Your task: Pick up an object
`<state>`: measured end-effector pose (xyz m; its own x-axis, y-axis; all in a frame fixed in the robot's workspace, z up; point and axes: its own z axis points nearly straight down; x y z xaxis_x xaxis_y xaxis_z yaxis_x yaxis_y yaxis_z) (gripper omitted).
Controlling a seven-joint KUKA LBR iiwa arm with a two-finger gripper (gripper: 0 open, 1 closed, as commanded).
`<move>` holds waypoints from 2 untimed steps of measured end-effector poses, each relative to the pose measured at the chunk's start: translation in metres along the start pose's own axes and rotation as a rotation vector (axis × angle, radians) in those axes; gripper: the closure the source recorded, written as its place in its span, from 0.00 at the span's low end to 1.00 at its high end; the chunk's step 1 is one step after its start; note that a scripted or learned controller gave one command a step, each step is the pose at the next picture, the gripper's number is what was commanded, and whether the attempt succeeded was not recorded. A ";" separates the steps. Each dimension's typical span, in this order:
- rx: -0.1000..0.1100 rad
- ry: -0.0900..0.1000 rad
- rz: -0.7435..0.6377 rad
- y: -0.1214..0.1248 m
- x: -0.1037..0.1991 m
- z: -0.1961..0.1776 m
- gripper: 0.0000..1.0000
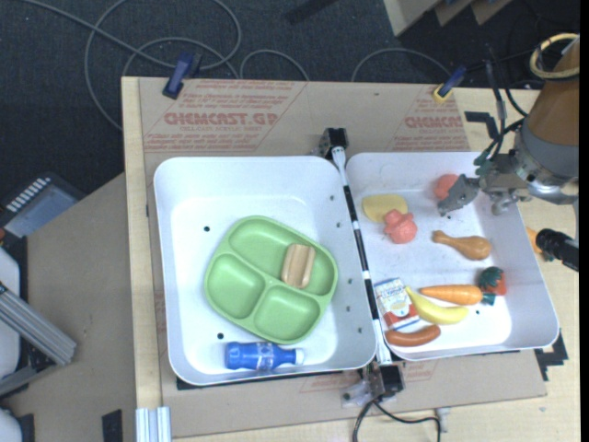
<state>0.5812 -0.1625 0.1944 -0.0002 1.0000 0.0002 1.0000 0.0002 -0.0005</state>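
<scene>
While the fingers (479,191) hover spread, seemingly holding nothing, over the right bin (543,293), a chicken leg (463,244) lies below.

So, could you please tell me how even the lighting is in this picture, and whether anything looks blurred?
In the camera view the light is soft and even: the two white plastic bins show no harsh glare, the green divided plate casts only a faint shadow, and the small toy foods look a little soft; the grey two-finger gripper is slightly blurred, and the dark floor at top is dim.
</scene>
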 end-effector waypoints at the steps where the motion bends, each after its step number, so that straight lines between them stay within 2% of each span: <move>1: 0.001 0.004 -0.002 0.049 -0.051 0.107 0.00; 2: -0.003 -0.001 -0.001 0.086 -0.001 0.109 0.00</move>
<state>0.6673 -0.1631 0.0851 -0.0017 1.0000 -0.0003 1.0000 0.0017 0.0029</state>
